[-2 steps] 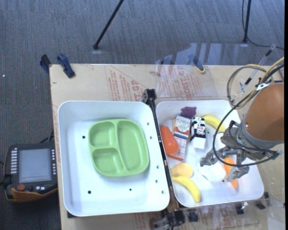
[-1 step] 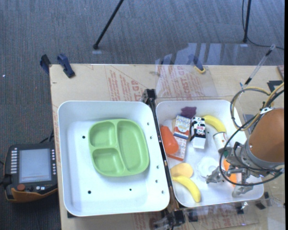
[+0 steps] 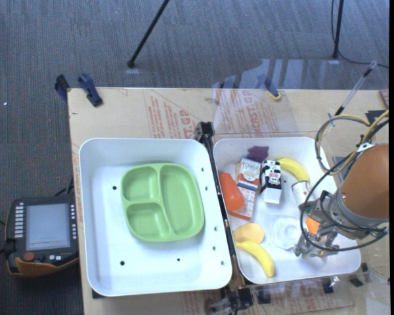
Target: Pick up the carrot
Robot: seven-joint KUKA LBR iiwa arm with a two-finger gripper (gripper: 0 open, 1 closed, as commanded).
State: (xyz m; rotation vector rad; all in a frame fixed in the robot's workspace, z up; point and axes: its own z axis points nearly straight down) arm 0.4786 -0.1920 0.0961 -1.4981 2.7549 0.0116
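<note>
Clearly we have yet to grasp the stubby orange carrot (image 3: 230, 193), lying at the right white bin's (image 3: 341, 268) left wall, while our hand (image 3: 310, 245) hovers well apart, its grip state unreadable.

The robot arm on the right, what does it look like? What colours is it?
The arm is seen from above: a big rounded orange band sits over a grey metal wrist. Thin cables, pale and dark, loop around it in curves. Below is the gripper, a small cluster of grey metal parts with a bit of orange showing through. No writing or labels can be made out on it.
</note>
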